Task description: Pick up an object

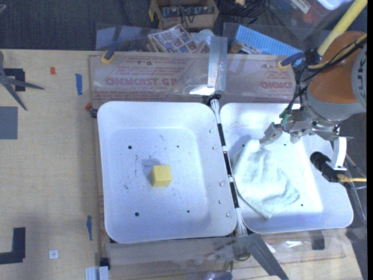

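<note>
We judge the pick unfinished: our gripper (pixel 274 134) seems to pinch the white cloth (pixel 263 179) hanging just below it, the yellow block (pixel 161 175) untouched far left

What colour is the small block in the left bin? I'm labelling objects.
Yellow. The block lies on the left bin floor, clearest in the camera view.

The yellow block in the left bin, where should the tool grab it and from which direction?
Grip the yellow block across two opposite flat side faces, coming straight down from above. It sits alone on the floor of the left bin, well away from the walls, so fingers have room on either side. It lies slightly turned against the bin's edges, so the tool would probably need rotating to match.
</note>
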`<control>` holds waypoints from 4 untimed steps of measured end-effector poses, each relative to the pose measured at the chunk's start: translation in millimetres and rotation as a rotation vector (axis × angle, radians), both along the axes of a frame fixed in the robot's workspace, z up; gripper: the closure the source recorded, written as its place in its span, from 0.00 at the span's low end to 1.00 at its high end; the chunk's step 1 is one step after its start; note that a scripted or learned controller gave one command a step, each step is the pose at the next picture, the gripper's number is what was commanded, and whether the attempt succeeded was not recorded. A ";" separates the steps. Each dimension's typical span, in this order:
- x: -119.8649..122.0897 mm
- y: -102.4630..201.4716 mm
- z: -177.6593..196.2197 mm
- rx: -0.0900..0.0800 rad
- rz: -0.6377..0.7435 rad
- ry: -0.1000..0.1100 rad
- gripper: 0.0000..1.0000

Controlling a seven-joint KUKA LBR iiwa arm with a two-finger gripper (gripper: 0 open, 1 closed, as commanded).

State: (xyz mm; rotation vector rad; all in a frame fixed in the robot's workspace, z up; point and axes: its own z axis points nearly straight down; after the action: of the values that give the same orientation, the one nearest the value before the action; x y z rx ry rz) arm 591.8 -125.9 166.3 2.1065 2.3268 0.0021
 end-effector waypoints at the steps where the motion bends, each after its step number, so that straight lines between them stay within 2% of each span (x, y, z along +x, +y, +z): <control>1: 60.3 26.3 -78.9 0.000 -0.160 -0.003 0.00; 2: 60.3 26.4 -78.8 0.000 -0.160 -0.003 0.00; 3: 62.1 26.9 -66.5 0.001 -0.159 -0.009 1.00; 4: 67.1 70.5 19.0 0.001 -0.734 0.002 1.00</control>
State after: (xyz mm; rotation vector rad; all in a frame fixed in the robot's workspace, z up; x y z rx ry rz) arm 658.9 -55.4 185.3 2.8031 1.4170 -0.0003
